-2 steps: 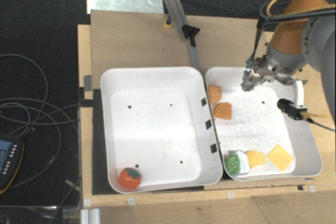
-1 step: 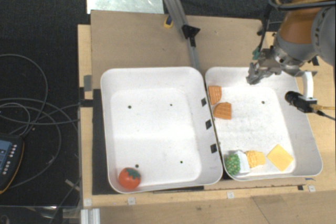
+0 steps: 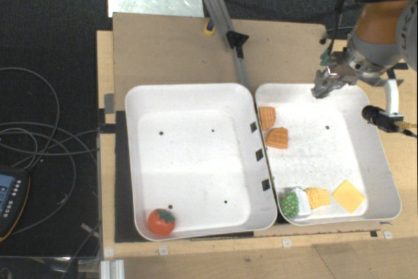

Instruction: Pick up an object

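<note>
My gripper (image 3: 322,89) hangs over the far edge of the right bin (image 3: 385,170), above its back rim. Nothing shows between its fingers. Two orange waffle-like pieces (image 3: 266,117) (image 3: 277,138) lie against the right bin's left wall. At that bin's near end sit a green pea pod toy (image 3: 289,204), a corn piece (image 3: 318,196) and a yellow cheese wedge (image 3: 349,196). A red tomato (image 3: 160,221) rests in the near left corner of the left bin (image 3: 189,101).
A grey pole (image 3: 219,6) slants from the top down to the divide between the bins. Cables lie on the dark floor at the left. A black fitting (image 3: 380,116) juts from the arm over the right bin's right rim.
</note>
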Controlling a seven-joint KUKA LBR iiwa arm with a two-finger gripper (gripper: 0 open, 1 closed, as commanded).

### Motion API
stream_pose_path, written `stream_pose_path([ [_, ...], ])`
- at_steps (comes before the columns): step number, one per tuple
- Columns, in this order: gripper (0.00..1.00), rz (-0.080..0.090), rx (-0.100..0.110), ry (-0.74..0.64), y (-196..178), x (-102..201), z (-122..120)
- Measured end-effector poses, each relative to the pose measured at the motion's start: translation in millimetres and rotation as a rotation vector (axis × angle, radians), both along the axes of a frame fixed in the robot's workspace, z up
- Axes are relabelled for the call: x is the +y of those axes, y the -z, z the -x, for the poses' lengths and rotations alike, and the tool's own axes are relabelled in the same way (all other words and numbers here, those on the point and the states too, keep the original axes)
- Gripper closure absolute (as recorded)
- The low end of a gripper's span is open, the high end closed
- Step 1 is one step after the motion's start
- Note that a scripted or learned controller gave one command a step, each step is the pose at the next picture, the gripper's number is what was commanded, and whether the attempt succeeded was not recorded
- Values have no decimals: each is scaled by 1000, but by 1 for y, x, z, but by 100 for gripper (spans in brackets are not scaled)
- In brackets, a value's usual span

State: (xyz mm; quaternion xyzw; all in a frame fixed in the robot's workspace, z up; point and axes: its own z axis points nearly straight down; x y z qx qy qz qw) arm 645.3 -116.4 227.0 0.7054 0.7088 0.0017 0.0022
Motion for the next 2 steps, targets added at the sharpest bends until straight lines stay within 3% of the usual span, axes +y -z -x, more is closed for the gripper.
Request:
stream_pose_path([
  [2,100,-4,5,-7,-17,114,35],
])
